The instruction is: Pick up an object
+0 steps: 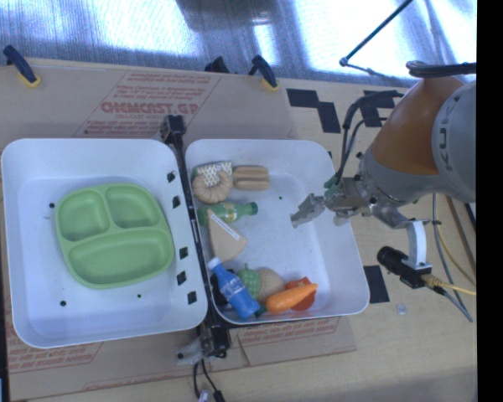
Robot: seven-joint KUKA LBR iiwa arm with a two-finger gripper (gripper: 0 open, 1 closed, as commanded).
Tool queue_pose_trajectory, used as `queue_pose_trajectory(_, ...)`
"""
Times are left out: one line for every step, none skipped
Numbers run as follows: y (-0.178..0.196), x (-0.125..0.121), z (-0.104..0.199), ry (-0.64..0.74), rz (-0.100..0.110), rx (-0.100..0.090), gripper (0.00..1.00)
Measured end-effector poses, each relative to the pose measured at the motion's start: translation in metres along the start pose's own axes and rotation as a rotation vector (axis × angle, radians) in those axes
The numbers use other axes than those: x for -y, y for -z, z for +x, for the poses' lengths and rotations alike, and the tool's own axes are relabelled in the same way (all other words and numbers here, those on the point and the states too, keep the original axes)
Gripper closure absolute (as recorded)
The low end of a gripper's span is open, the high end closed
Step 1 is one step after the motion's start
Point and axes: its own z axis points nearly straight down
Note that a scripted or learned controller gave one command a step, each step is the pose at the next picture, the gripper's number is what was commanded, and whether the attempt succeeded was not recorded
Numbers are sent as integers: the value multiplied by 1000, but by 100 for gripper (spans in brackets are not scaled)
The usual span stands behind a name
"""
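Note:
The right bin (339,262) holds a heap of toy food along its left and front sides. A sprinkled donut (211,182) and a hot-dog bun (251,177) lie at the back. A green bottle (231,213) and a pale wedge (226,242) sit in the middle. A blue bottle (233,289), a green leafy piece (250,275), a tan round piece (270,280) and an orange carrot (288,298) crowd the front. My gripper (305,211) hangs over the bin's bare right-middle floor, apart from all of them, with nothing seen in it.
The left bin (21,249) carries a green divided plate (113,233). A black clip strip (184,216) joins the two bins. Black cables and a small bracket (407,262) hang off the wrist beyond the right bin's edge. Cardboard (142,99) lies under both bins.

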Motion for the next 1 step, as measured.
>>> queue_pose_trajectory(-63, -56, 21, 2, 1, 1, 0)
